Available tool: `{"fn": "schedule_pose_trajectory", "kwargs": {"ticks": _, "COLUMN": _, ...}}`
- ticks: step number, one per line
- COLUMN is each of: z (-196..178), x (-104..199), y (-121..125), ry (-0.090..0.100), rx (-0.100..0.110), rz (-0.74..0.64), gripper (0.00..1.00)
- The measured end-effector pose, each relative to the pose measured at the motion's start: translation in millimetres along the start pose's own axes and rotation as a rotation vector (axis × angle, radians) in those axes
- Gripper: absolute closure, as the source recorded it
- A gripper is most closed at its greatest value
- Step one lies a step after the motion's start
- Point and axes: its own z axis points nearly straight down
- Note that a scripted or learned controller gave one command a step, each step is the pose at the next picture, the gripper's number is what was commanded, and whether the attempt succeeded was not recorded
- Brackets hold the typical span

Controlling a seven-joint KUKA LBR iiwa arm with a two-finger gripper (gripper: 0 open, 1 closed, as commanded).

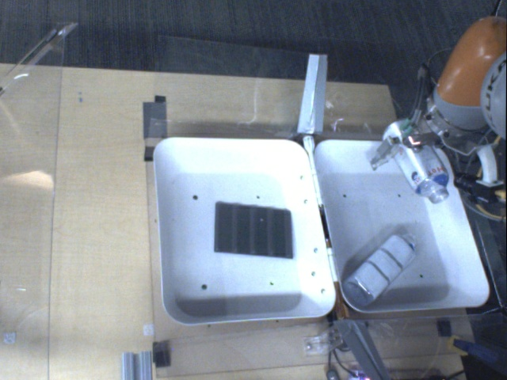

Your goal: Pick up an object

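A grey bottle (380,267) is lying across the right bin's (467,244) near floor, leaving its middle open. A dark ridged pad (253,229) is occupying the left bin's (178,212) centre.

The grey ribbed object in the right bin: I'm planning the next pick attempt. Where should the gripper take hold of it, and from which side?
Probably from straight above, closing across the narrow middle of the grey ribbed object. It lies flat and diagonal on the right bin floor, so the fingers should turn to straddle its long sides.

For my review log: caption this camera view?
Gripper holds a clear bottle above the right bin; grey object lies below.
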Motion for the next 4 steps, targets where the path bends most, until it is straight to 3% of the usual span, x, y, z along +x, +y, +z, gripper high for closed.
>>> {"fn": "schedule_pose_trajectory", "kwargs": {"ticks": 1, "z": 6, "x": -11, "y": -79, "ry": 0.001, "rx": 0.002, "rz": -0.117, "gripper": 0.00}}
{"fn": "schedule_pose_trajectory", "kwargs": {"ticks": 2, "z": 61, "x": 1, "y": -129, "ry": -0.001, "rx": -0.003, "rz": -0.175, "gripper": 0.00}}
{"fn": "schedule_pose_trajectory", "kwargs": {"ticks": 3, "z": 62, "x": -7, "y": -92, "ry": -0.002, "rx": -0.004, "rz": -0.181, "gripper": 0.00}}
{"fn": "schedule_pose_trajectory", "kwargs": {"ticks": 4, "z": 62, "x": -29, "y": -13, "ry": 0.014, "rx": 0.024, "rz": -0.274, "gripper": 0.00}}
